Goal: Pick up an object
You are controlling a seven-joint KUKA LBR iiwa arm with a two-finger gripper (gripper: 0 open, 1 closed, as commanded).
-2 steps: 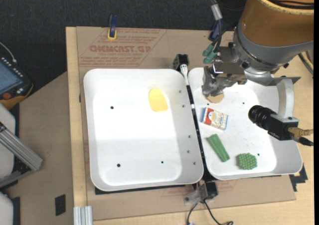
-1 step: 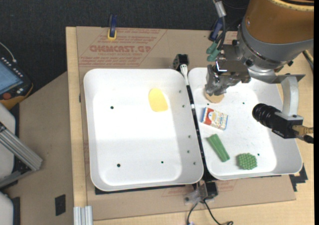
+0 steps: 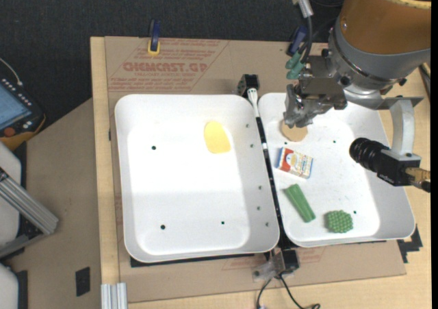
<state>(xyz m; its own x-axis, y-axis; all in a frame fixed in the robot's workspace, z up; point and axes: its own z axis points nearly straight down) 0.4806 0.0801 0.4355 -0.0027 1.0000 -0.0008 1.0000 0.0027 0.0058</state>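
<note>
My gripper [image 3: 294, 120] hangs low over the far left corner of the right bin [image 3: 383, 232], directly above a tan round disc [image 3: 297, 134] whose upper part it hides. Close in front of the disc lies a small white packet with red and blue print [image 3: 295, 162]. Further forward are a green stick [image 3: 300, 202] and a green bumpy ball [image 3: 338, 221]. A yellow oval piece [image 3: 217, 137] lies alone in the left bin [image 3: 137, 184], toward its far side.
The bins meet along a black divider [image 3: 267, 164] with a clamp [image 3: 248, 85] at its far end. A black cylinder on a grey bracket [image 3: 375, 155] juts over the right bin. Cardboard [image 3: 171, 61] with a blue clip [image 3: 155, 37] lies under both bins.
</note>
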